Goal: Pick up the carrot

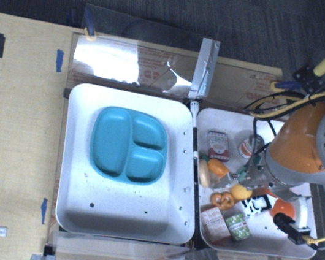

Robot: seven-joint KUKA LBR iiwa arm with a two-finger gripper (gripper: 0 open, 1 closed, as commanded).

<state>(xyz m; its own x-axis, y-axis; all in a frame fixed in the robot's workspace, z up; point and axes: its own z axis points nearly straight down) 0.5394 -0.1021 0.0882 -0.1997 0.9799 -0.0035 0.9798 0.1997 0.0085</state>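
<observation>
In the right-hand bin [239,118], lower right of the frame, the arm [300,144] is down among a crowd of small food items, and the gripper [252,176] sits low in the clutter, too hidden by the wrist to tell how it stands. The carrot [217,167], an orange piece lying near the bin's left wall, rests just beside a pale roll [204,175] and just above a pretzel [222,199]. A yellow item [240,192] lies close to the gripper, with a red one [283,208] further right. The left bin [68,203] carries a blue divided tray [129,144], well apart from the action. To do this well, I'd say the gripper should centre over the carrot, straddle its narrow width, and come down clear of the roll and the bin wall before closing.
</observation>
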